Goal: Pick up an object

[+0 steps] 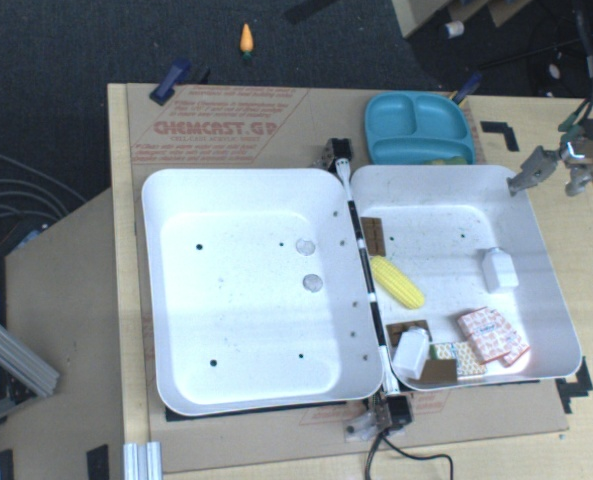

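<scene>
The right bin (536,268) holds several things. A yellow corn cob (396,281) lies near its left wall, below a brown card (372,236). By the right wall sits a small white block (497,268). A red-and-white patterned packet (492,335) lies at the front right. At the front left, a white box (410,350), a brown piece (438,371) and a small colourful pack (458,359) are bunched together. My gripper (561,163) hangs at the view's right edge, above the bin's far right corner, well apart from all of them.
The left bin (166,268) has two small grey discs (309,265) near its right side. A teal divided plate (419,128) rests behind the right bin. A blue clip (169,83) lies at the bench's back left corner, an orange item (246,38) on the floor.
</scene>
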Robot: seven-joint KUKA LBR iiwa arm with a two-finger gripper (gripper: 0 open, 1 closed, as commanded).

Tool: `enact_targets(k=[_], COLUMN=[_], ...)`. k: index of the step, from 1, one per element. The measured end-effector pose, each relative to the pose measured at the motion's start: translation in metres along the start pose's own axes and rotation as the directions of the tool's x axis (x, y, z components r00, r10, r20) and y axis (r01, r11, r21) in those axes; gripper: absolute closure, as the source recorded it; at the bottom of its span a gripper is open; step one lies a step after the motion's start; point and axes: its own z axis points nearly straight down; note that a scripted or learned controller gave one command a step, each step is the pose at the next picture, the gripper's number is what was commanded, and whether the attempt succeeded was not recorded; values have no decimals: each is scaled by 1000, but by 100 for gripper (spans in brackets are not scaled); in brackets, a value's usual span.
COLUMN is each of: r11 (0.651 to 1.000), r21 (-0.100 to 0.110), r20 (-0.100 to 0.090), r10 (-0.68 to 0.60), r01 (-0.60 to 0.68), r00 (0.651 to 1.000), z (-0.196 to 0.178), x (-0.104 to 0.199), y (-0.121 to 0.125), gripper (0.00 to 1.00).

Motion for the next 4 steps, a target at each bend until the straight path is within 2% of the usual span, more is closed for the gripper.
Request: enact_targets(k=[1,2,3,4], r11=[1000,1000,1000,1000], r21=[2,2,0,1], r20=[-2,-2,0,0], r10=[-1,-1,-1,-1], r01=[1,1,1,1], r00=[1000,1000,1000,1000], z=[33,84,73,73], x=[56,147,146,146], y=[23,46,47,47], gripper=[0,0,100,0])
